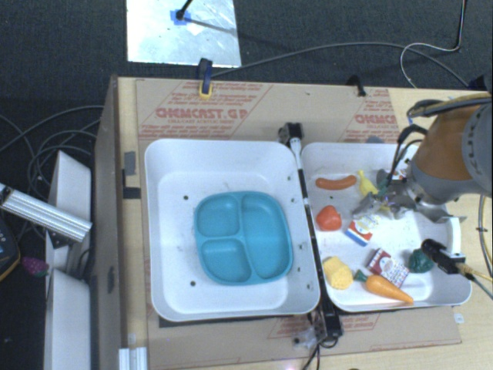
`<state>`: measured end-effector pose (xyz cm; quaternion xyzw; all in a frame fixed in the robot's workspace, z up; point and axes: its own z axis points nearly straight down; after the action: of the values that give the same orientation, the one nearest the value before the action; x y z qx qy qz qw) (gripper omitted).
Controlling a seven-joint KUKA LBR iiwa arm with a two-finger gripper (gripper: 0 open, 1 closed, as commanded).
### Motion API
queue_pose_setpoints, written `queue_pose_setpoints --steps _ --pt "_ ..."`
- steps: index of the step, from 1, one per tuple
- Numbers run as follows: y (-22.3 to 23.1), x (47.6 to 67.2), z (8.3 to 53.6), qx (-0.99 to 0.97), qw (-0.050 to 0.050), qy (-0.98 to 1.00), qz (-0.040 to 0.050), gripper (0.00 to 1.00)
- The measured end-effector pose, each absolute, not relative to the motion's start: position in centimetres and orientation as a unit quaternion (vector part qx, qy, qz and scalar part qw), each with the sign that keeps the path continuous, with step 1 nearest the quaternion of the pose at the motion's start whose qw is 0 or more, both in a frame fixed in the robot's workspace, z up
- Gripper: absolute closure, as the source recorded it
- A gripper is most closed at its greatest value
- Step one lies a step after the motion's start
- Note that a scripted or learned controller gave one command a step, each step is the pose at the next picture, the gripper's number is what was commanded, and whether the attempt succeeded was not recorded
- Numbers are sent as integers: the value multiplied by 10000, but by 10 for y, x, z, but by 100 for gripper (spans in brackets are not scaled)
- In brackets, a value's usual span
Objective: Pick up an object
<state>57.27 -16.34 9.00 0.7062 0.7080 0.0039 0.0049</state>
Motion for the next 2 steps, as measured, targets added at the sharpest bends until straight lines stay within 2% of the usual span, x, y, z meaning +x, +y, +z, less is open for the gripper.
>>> queue_pose_setpoints --steps 1,2 --pt "-207 625 91 7055 60 7087 43 0" --pt "-197 662 80 7085 -97 7056 -95 0"
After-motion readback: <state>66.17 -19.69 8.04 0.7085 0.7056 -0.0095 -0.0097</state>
